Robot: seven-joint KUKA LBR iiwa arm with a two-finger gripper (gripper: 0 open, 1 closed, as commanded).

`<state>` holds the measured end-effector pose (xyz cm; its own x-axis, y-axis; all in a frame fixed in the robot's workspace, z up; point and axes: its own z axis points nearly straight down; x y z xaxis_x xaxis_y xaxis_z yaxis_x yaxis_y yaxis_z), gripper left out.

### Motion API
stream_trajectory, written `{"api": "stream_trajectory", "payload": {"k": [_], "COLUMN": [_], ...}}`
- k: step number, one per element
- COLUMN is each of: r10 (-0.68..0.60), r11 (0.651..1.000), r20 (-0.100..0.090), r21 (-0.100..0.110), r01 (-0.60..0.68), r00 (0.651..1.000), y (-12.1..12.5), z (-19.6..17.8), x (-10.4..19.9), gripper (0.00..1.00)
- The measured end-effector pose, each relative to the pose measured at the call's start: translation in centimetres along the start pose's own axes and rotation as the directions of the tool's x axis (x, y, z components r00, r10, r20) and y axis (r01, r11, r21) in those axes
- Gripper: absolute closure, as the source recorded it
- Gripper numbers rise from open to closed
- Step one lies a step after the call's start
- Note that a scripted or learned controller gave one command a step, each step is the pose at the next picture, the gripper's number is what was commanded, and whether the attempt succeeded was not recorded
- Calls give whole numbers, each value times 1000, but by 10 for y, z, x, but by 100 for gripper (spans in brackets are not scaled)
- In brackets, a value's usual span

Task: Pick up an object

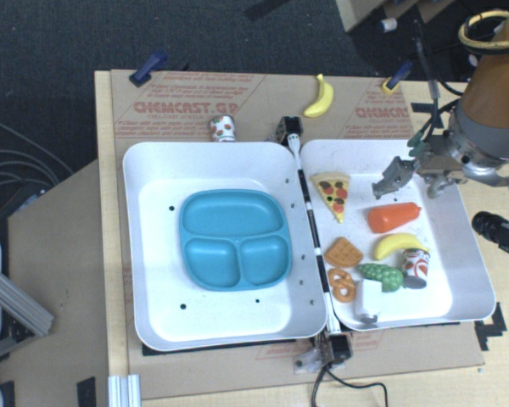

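Observation:
My gripper [417, 185] hangs over the back of the right bin [467, 270], open, with nothing between its fingers. Just below and in front of it lies an orange carrot [394, 217]. A pizza slice [332, 195] lies to its left by the bin's inner wall. Nearer the front are a yellow banana [397, 244], a waffle [344, 252], a pretzel [342, 286], a green vegetable [382, 275], a red-and-white can [416, 267] and a white piece [371, 300].
The left bin [148, 185] holds a blue divided plate [235, 237]. On the bench behind the bins lie a second banana [320, 98] and a small can [223, 127]. Blue clips [147, 69] sit at the back edge.

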<state>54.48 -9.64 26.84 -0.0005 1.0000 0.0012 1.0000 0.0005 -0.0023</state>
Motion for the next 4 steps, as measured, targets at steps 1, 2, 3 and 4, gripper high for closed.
{"api": "stream_trajectory", "payload": {"k": [1, 2, 3, 4], "r10": [1, 0, -2, -2], "r11": [1000, 1000, 1000, 1000], "r20": [1, 1, 2, 2], "r21": [0, -3, -7, -6], "r01": [-1, 0, 2, 2], "r00": [1000, 1000, 1000, 1000], "y": [4, 115, 117, 116], "z": [181, 183, 170, 170], "x": [-3, -22, -21, -21], "gripper": [0, 0, 100, 0]}}
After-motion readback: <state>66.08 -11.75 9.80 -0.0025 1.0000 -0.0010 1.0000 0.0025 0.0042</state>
